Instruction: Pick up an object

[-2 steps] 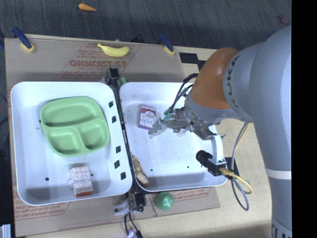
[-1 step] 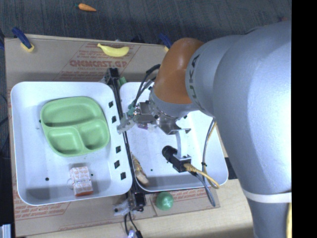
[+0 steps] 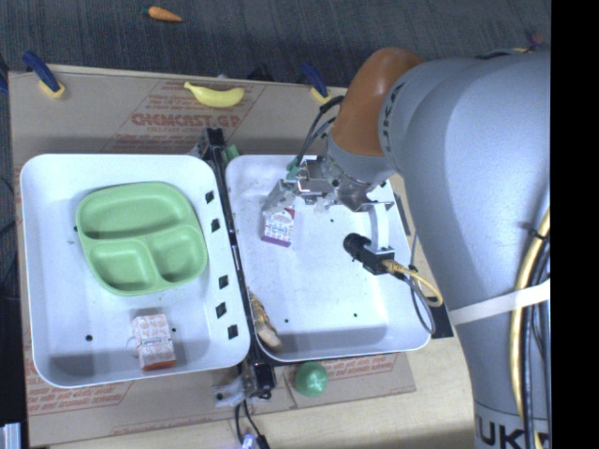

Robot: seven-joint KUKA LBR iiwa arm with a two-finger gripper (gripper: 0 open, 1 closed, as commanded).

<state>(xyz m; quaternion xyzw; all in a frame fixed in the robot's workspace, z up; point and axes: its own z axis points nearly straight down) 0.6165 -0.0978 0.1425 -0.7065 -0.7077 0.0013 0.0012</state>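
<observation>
Small flat packet [image 3: 278,224], white with a purple patch: in the bin on the view's right [image 3: 328,346], toward its far left corner, close to the rim shared with the other bin. Appears to be a sachet or wrapped label, so probably very light, thin and limp, with a smooth and likely slippery skin. Sits tilted, top edge up toward the gripper [image 3: 301,181], lower edge at or near the bin floor (contact there too small to judge). Best taken by the top edge or across the narrow width; a pinch flat against the floor likely to slide off or merely nudge it along.

Gripper directly above and just beside the packet's upper end. Whether closed on it or merely hovering: cannot tell, the wrist hardware crowding that spot. Grey arm with orange band [image 3: 374,92] reaching in from the right, covering the bin's far right corner.

Further out in the same bin: a small tan thing [image 3: 261,325] against the near left wall, hard to identify.

In the other bin [image 3: 37,251]: a green divided tray [image 3: 140,237] and a small wrapped box [image 3: 153,340] nearer the front.

Outside the bins: a yellow banana [image 3: 215,93] on the cardboard behind, a green ball [image 3: 311,378] at the front edge.
</observation>
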